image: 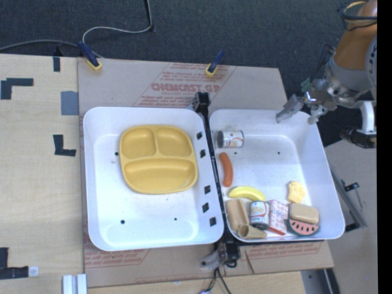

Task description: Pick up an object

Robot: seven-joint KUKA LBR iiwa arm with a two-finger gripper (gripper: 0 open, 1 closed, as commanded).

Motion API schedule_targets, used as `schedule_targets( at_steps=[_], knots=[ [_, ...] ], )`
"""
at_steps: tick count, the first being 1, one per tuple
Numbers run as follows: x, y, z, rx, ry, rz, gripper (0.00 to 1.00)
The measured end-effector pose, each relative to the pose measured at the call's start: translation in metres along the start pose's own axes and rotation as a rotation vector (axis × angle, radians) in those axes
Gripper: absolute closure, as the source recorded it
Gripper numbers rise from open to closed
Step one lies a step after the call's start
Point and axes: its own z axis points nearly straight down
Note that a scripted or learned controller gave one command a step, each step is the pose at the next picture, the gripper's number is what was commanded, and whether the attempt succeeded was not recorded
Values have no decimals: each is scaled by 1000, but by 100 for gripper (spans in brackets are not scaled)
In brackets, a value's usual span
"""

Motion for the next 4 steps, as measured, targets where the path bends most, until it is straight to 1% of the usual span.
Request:
schedule_targets(
  at_steps=[1,2,3,4],
  knots=[
    [30,1,123,-1,0,-1,0],
    [73,-5,124,-5,-14,5,0],
    [82,-73,122,-17,-24,13,0],
    [109,13,126,-3,-1,-1,0]
  ],
)
